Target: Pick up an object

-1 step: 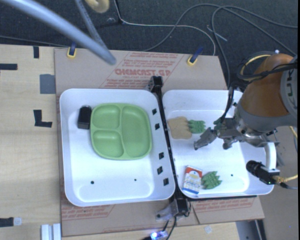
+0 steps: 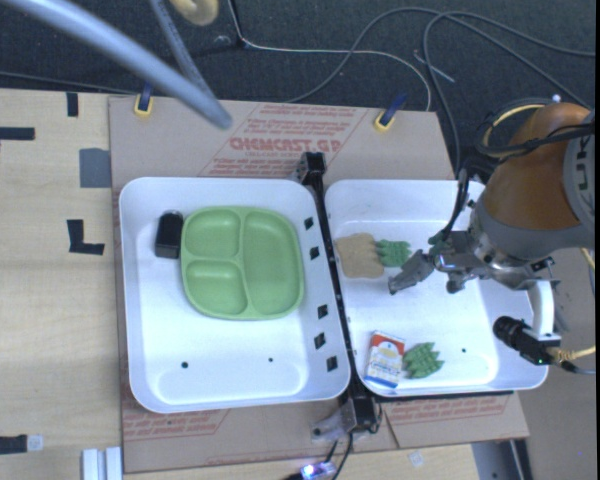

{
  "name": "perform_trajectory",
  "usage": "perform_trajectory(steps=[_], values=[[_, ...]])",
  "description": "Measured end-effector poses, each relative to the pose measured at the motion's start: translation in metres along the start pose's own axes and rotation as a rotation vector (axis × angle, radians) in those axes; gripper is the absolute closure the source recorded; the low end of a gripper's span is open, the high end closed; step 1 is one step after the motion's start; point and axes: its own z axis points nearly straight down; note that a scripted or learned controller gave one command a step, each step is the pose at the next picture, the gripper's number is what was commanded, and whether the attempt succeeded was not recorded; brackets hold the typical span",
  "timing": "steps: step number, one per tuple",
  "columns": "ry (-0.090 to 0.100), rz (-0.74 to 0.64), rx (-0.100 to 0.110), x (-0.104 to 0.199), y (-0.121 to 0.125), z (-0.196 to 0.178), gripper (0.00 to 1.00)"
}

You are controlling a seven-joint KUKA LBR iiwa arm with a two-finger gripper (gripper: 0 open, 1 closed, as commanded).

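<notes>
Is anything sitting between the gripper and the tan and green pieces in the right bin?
Nothing visible does. The gripper hangs over the right bin, its fingers just right of the green leafy piece and the tan piece beside it, with bare bin floor between.

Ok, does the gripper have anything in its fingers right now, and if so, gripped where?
Nothing is held. The gripper hangs open over the right bin, its fingers spread with nothing between them, just right of the tan piece and the green leafy toy.
</notes>
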Motion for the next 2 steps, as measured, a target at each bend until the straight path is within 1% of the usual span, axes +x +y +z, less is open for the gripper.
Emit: perform_trajectory(steps=[1, 2], values=[[0.001, 0.0, 0.004, 0.009, -0.007, 0.056, 0.0], [0.0, 0.0, 0.003, 0.009, -0.008, 0.11, 0.0]])
